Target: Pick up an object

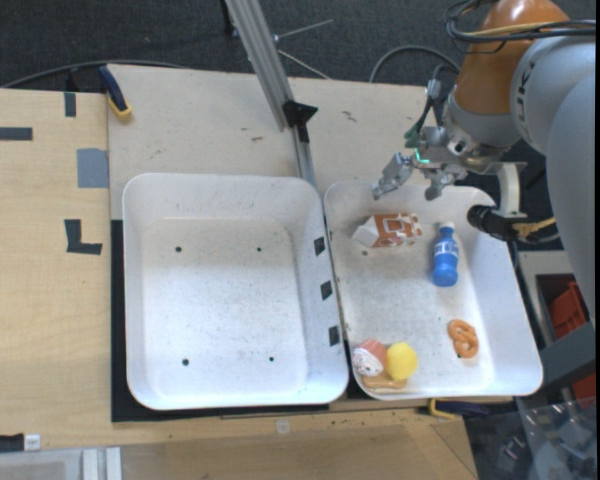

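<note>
Camera view: the two-finger metal gripper (pixel 416 177) hangs over the far rim of the right-hand shallow white plastic bin (pixel 500 353), fingers spread apart with nothing between them. The nearest candidate, a white-and-orange crumpled packet (pixel 389 230), lies just below and slightly left of the fingertips, long axis roughly left-right. A blue plastic bottle (pixel 444 256) stands beside it, long axis running toward the near rim. The left-hand white bin (pixel 140 298) is well apart

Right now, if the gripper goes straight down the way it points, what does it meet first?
Probably the orange-and-white packet, which lies just below the open gripper in the right bin. Depth is unclear, so it may land on bin floor beside it.
</note>
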Robot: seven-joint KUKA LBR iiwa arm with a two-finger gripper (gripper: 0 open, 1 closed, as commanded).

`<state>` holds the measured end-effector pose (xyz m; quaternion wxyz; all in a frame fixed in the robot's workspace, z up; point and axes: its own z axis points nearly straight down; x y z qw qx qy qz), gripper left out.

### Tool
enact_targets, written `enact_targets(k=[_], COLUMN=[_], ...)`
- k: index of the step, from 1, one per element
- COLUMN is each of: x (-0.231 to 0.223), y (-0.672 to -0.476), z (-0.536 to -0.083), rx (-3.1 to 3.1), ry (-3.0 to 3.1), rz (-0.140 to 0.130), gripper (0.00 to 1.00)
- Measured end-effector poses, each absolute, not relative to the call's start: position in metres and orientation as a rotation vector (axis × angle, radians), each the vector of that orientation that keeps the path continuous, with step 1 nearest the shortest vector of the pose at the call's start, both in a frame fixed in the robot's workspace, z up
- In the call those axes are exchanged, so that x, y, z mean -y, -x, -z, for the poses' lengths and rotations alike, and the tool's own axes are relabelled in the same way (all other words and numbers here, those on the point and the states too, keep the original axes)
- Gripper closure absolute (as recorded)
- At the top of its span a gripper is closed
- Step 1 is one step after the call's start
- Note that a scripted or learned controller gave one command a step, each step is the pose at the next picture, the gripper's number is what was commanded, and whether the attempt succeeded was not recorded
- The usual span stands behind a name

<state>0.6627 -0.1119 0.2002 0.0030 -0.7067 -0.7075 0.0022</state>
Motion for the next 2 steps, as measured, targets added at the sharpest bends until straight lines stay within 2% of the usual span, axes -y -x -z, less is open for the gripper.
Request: enact_targets(k=[1, 2], x=[0.112, 0.109], y=[-0.664, -0.666], z=[-0.204, -0.159], rx=[2.223, 2.222], ry=[2.218, 2.216], rz=[-0.003, -0.007], gripper=[0.00, 0.00])
